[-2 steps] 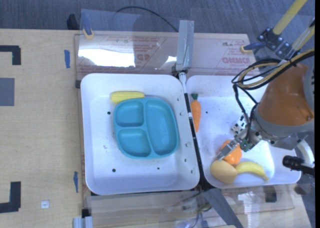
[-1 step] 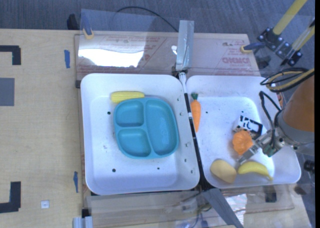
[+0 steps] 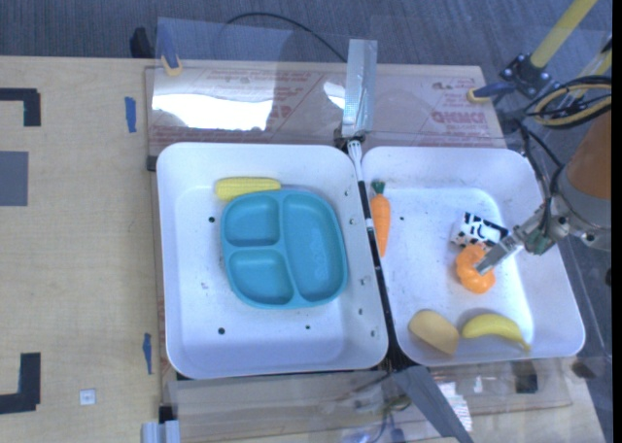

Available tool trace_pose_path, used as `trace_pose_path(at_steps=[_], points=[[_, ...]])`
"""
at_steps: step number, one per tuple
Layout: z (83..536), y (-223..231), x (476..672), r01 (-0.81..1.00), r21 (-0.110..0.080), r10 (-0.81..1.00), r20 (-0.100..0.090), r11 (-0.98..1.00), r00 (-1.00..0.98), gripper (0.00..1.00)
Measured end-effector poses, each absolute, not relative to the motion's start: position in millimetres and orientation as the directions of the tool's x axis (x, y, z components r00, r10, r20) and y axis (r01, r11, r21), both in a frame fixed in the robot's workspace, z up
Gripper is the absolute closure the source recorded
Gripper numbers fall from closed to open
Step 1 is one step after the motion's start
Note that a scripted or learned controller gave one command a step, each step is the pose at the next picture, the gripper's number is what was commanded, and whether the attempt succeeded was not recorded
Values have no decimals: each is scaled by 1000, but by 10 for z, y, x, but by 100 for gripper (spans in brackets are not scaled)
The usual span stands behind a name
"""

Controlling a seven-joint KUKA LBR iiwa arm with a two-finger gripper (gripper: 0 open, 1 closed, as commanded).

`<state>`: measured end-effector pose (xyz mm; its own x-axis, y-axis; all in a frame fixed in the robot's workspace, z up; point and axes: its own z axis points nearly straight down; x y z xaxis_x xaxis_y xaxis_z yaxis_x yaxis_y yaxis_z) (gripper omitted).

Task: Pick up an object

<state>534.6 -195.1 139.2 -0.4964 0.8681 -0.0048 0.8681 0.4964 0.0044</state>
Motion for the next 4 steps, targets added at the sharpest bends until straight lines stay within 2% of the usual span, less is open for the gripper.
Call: trace_pose_path(at_steps=[1, 2, 3, 4], points=[[1143, -1732, 5789, 822, 23, 822, -30, 569, -569, 0], [1117, -2017, 6683, 880, -1, 880, 1, 476, -476, 0], [1343, -2192, 5414, 955, -4, 955, 2, 296, -296, 0], [911, -2122, 5141, 944, 4, 944, 9, 331, -331, 0]])
